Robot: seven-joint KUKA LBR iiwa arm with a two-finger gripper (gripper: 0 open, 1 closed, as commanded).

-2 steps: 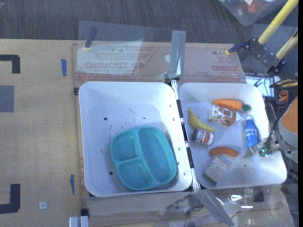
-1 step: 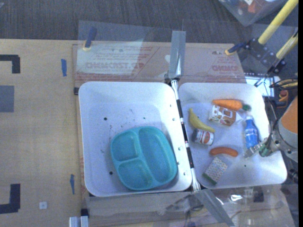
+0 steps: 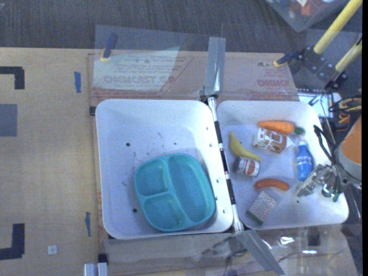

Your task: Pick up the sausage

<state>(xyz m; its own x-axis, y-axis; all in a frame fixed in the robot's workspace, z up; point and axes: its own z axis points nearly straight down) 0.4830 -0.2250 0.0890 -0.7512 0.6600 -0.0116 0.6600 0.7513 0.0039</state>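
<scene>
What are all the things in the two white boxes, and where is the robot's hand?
divided plate: one, teal, in the left bin
carrot: one, orange, at the back of the right bin
small carton: one, white and brown, just in front of the carrot
banana: one, yellow, near the right bin's left wall
can: one, white and red, lying below the banana
bottle: one, blue, right of the carton
sausage: one, reddish-orange, middle of the right bin
sponge: one, greyish-green, front of the right bin
gripper: one, grey, right of the sausage, apart from it
</scene>
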